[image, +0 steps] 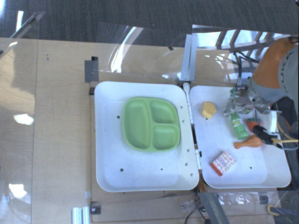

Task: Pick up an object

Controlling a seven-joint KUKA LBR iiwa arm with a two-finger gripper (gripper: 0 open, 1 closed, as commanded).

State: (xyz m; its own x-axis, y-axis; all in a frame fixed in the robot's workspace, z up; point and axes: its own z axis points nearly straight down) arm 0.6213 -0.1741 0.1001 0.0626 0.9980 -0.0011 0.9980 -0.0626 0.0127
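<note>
In the right bin (261, 178), my gripper (239, 104) hangs low at the far right, just above the upper end of a green bottle-shaped object (239, 128). A yellow chunk (209, 109) lies to the gripper's left. An orange drumstick-shaped object (249, 143) lies just below the green one, and a small red-orange piece (252, 123) sits beside it. A red and white patterned box (223, 163) rests toward the bin's front. Whether the gripper touches the green object is hidden by the wrist.
The left bin (107, 167) holds a green divided plate (151, 124). A ridge (192, 125) separates the two bins. The grey arm with its orange band (272, 69) and cables enter from the right, over the right bin's far corner. Clear panels stand behind the bins.
</note>
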